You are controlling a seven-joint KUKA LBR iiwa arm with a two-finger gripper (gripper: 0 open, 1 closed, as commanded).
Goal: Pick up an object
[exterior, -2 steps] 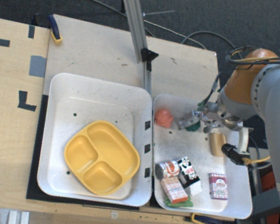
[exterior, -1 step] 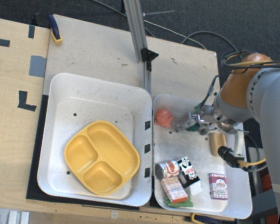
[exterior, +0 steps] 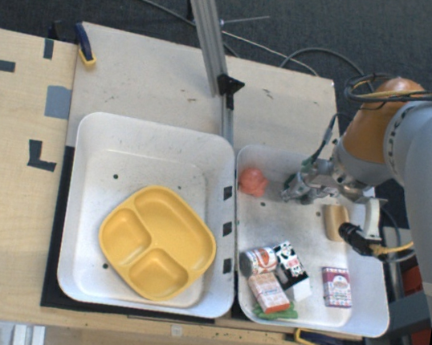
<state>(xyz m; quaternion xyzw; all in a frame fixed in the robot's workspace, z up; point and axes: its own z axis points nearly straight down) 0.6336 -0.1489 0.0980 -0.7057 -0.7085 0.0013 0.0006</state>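
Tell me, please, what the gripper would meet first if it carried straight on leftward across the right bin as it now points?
Probably the pink ball, which lies just left of the gripper in the right bin; height is hard to judge, so it might pass above it.

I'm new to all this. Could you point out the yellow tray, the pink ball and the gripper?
Yellow tray [exterior: 158, 241], camera view, on the ridge between its compartments.
Pink ball [exterior: 253, 182], camera view, its middle.
Gripper [exterior: 293, 190], camera view, at its fingertips.
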